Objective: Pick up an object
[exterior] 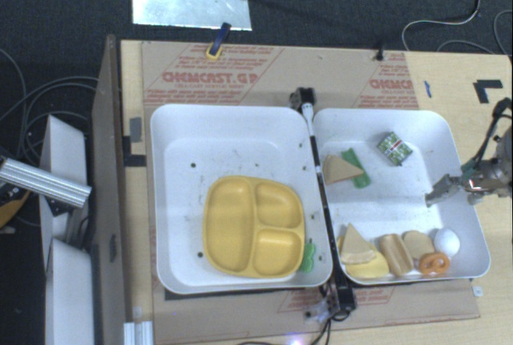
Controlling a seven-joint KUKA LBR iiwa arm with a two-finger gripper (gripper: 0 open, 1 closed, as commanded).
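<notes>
The right bin (pixel 377 117) holds several toy foods. A small green-and-white carton (pixel 395 148) lies near its back. A tan wedge (pixel 338 170) and a green piece (pixel 356 169) rest by the left wall. Along the front lie a yellow wedge (pixel 357 249), a brown roll (pixel 394 253), a tan bun (pixel 417 242), a white egg (pixel 446 241) and an orange ring (pixel 434 262). My gripper (pixel 447 188) reaches in over the bin's right side, above the egg and below-right of the carton. Nothing shows in its grasp.
The left bin (pixel 232 123) holds a yellow divided plate (pixel 255 225), with a small green item (pixel 309 255) at the plate's right edge. A black divider clamp (pixel 304 101) sits between the bins. Cables trail over the carpet at the back right.
</notes>
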